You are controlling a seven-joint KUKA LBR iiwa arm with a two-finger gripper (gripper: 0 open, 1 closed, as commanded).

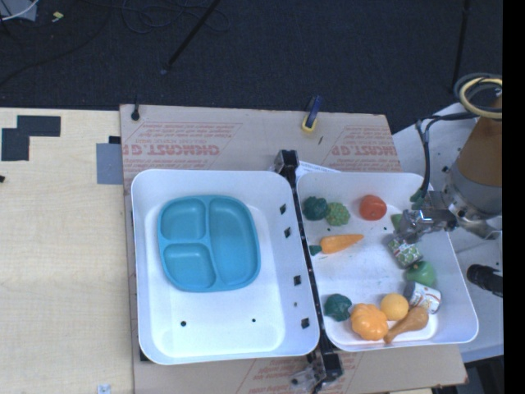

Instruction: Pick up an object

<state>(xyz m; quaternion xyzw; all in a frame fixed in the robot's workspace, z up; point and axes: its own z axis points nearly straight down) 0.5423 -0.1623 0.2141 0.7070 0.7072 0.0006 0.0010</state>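
Gripper (408,226) low over the right bin's (459,322) 3 o'clock edge; finger state unclear. A green can (408,253) lies just at its 6 o'clock. The tomato (372,207) is at its 10 o'clock, the carrot (341,242) at 9. Left bin (156,335) holds a blue tray (209,243).

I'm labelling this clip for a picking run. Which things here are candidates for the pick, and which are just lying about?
Candidates, in the right bin:
tomato
carrot
broccoli
orange pepper
lemon
End effector sits above that bin's right side.

Lying about:
blue plate in the left bin
clamp
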